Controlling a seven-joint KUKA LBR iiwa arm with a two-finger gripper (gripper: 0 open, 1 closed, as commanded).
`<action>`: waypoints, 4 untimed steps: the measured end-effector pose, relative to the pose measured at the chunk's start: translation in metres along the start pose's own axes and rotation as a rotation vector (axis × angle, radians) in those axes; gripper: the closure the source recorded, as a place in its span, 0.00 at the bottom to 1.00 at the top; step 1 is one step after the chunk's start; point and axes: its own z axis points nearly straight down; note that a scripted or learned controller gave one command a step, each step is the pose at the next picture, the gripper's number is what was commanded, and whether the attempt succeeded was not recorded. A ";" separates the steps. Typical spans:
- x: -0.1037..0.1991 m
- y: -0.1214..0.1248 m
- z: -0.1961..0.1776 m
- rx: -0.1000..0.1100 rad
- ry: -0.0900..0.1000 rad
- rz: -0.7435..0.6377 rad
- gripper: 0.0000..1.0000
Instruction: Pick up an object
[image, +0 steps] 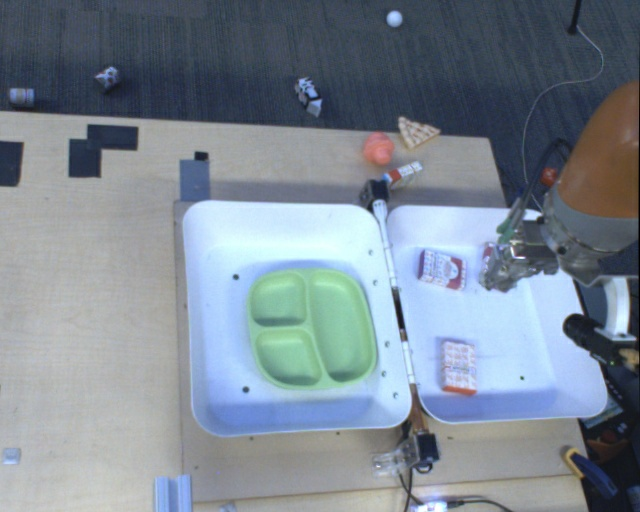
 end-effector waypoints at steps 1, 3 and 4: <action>0.031 -0.039 0.012 0.001 0.000 0.000 1.00; 0.017 -0.014 0.019 0.001 0.000 0.000 1.00; -0.093 0.054 0.013 -0.001 -0.004 0.004 1.00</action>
